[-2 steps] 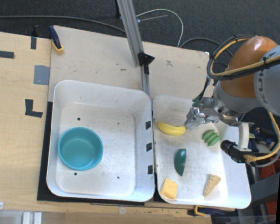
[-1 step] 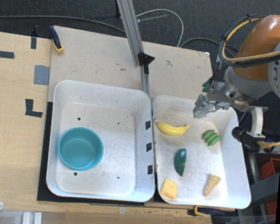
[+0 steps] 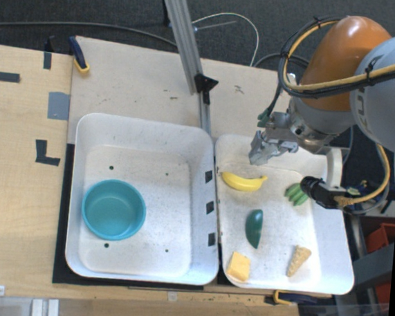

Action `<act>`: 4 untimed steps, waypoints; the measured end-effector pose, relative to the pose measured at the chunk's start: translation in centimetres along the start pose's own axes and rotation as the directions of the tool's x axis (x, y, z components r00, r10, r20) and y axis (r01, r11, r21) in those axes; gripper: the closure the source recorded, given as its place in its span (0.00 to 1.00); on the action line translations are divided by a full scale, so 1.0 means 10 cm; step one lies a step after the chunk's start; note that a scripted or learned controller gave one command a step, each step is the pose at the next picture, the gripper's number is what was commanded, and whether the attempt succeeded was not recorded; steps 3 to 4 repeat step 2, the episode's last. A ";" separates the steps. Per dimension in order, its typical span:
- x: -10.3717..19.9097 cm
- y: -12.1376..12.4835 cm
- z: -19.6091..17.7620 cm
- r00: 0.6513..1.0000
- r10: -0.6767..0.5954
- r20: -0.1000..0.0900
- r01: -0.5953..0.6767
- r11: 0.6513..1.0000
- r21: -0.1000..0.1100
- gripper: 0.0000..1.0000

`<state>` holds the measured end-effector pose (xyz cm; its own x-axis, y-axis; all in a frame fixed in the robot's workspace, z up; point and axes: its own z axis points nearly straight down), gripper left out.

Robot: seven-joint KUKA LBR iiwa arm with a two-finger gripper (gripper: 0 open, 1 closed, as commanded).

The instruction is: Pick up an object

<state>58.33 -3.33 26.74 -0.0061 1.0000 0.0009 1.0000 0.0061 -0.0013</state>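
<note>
Banana point(image 3: 243, 182) lies flat in the right bin point(image 3: 325, 270), near that bin's far left corner, long axis roughly left-right, ends curling up toward the far wall. Gripper point(image 3: 260, 155) sits just above it at the far rim of the bin, close to the banana but apart from it w/ nothing seen between the fingers. Can't tell if the fingers are spread or closed; they blur into one grey lump from this angle. Arm point(image 3: 345, 71) comes in from the right, orange band over grey wrist, yellow & black cables looped round it.

Other stuff in the right bin: dark green pepper-like piece point(image 3: 253, 226) near the middle, just below the banana, standing apart from it. Yellow-orange cheese-like block point(image 3: 239, 267) at the near left corner. Tan cone point(image 3: 299, 260) near the near right side, tilted. Light green item point(image 3: 295, 192) at the right edge, partly hidden by a black part of the arm; can't make out what it is.

Left bin point(image 3: 96, 127) holds a teal bowl point(image 3: 114, 210), upright, in the near left part, well apart from the bin divide. Grey metal pole point(image 3: 185, 34) slants in from the top toward the far edge between the two bins. Bins rest on a pale wooden bench point(image 3: 15, 171).
</note>
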 end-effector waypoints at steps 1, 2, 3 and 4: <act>0.50 -0.05 0.23 1.000 0.000 0.000 0.000 1.000 0.002 1.00; 0.96 -0.06 0.35 1.000 0.000 0.000 0.000 1.000 0.003 1.00; 0.96 -0.06 0.35 1.000 0.000 0.000 0.000 1.000 0.003 1.00; 0.96 -0.06 0.35 1.000 0.000 0.000 0.000 1.000 0.003 1.00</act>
